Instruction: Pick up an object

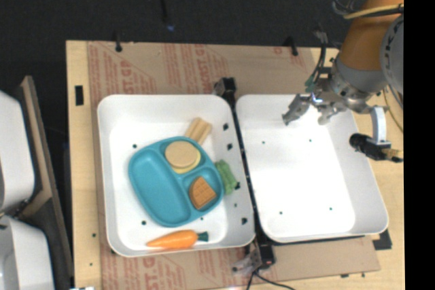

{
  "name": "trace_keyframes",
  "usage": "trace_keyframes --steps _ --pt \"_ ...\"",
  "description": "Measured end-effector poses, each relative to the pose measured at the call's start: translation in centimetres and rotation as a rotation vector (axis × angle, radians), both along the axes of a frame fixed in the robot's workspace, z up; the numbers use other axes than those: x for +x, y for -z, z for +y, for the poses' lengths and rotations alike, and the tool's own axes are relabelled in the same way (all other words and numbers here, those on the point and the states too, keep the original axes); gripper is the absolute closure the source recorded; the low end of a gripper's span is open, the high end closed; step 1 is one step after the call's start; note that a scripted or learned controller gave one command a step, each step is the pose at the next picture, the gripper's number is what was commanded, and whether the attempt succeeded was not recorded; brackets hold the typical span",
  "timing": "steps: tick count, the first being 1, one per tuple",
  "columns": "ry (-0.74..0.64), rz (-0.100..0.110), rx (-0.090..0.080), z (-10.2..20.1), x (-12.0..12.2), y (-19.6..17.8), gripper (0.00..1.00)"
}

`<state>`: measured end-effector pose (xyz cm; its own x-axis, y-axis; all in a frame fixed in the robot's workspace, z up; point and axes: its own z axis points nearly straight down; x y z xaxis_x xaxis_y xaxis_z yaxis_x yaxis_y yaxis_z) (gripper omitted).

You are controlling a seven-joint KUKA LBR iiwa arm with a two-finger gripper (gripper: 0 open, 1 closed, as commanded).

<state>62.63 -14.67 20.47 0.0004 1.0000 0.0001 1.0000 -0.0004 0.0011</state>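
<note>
The left bin point(115, 125) holds a blue divided plate point(160, 190) with a round tan cookie point(183, 155) and a brown waffle-like piece point(202, 193) on it. A wooden block point(199, 129) lies at the plate's far edge, a green piece point(226, 176) at its right side, and an orange carrot point(173, 239) near the bin's front. My gripper point(311, 109) hangs over the far part of the right bin point(306, 193), fingers spread open, with nothing between them. It is well to the right of all the objects.
A black clamp point(226, 87) sits at the far end of the seam between the bins. A black cable fitting point(370, 144) sticks out by the right bin's right rim. The grey arm with its orange band point(370, 17) stands at the upper right.
</note>
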Motion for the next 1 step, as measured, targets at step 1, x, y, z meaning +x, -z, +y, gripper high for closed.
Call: trace_keyframes --steps 1 --pt "0.001 0.004 0.0 -1.9 1.96 6.89 0.0"
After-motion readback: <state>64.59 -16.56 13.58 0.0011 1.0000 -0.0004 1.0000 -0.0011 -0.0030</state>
